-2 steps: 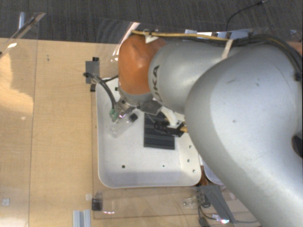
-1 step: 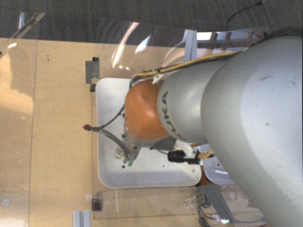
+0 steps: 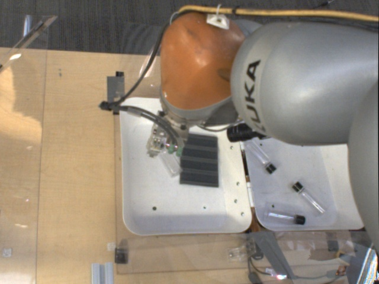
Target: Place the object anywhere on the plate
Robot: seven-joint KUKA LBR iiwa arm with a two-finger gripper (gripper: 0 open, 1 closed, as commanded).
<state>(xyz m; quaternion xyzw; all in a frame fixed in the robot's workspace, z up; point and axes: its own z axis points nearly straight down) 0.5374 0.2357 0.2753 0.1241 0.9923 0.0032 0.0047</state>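
The arm's orange band and grey wrist cover the top of the left bin (image 3: 136,212). Below the wrist, my gripper (image 3: 160,144) hangs over the bin's upper left part, with pale clear and greenish parts at its tip. A clear tube-like piece (image 3: 172,165) lies or hangs just under the gripper; I cannot tell whether it is held. Right beside it, a dark ribbed rectangular slab (image 3: 199,159) lies flat on the bin floor. Three clear tubes with black caps (image 3: 267,163) (image 3: 307,196) (image 3: 284,218) lie in the right bin (image 3: 340,158).
A black cable (image 3: 127,102) runs from the arm to a bracket at the left bin's upper left corner. Wooden bench (image 3: 59,158) stretches to the left. The grey arm body overhangs the right bin's upper part. Clamps and wires sit along the front edge.
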